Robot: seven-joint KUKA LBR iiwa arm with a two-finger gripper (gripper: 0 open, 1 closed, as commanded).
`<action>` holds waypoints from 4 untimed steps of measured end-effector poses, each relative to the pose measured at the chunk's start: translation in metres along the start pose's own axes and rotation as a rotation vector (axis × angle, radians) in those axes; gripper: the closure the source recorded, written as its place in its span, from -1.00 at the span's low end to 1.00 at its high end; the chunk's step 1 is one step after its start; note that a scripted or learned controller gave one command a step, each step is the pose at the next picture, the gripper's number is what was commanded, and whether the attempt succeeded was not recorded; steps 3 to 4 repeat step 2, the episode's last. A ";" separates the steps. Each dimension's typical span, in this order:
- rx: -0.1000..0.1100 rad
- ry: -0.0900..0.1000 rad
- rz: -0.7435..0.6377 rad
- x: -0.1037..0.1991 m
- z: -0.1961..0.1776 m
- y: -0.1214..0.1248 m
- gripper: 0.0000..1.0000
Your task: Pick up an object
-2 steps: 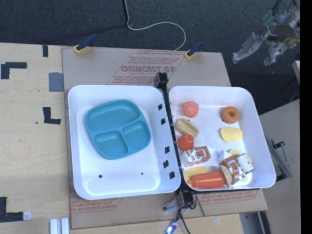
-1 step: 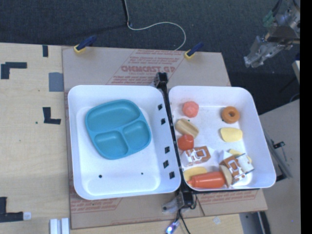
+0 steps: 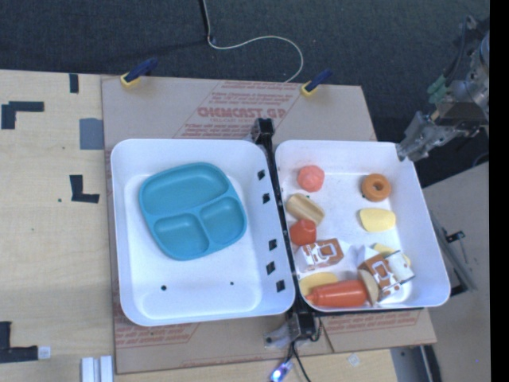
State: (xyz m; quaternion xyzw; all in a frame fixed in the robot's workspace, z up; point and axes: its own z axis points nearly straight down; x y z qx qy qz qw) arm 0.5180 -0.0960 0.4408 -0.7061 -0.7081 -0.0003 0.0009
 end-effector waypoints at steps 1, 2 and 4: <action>0.010 0.001 -0.007 0.088 0.070 -0.029 1.00; -0.002 -0.001 -0.006 0.164 0.041 -0.034 1.00; -0.002 -0.001 -0.006 0.164 0.041 -0.034 1.00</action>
